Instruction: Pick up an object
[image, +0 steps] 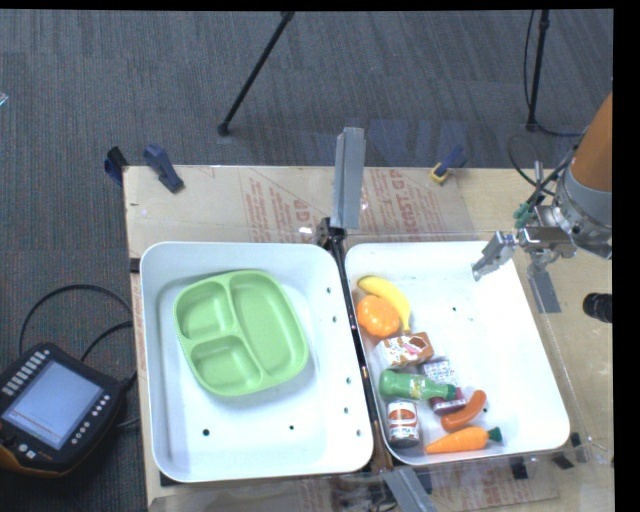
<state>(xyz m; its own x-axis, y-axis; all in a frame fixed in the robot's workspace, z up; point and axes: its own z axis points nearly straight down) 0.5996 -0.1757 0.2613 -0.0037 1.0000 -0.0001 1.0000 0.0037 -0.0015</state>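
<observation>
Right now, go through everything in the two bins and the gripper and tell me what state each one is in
Gripper: above the right bin's far right edge, holding nothing.
Green tray: flat, right side up, in the left bin.
Banana: lying against the orange.
Green bottle: on its side.
Can: upright.
Carrot: lying at the near wall.

Two white bins: left bin (160, 400), right bin (480, 270); divided tray (240, 330) pale green; banana (386, 296) yellow; round fruit (378, 316) orange; carrot (458, 440) orange with green tip; bottle (415, 385) green, white-and-red label; can (403, 422) red and white label, dark lid; sausage (468, 407) red-orange; small packet (403, 349) brown and white; surface (250, 205) tan with red printed lettering; clamps (162, 166) blue; arm (600, 150) grey with orange band; floor (100, 80) dark grey carpet; pendant (50, 405) black, pale screen.
</observation>
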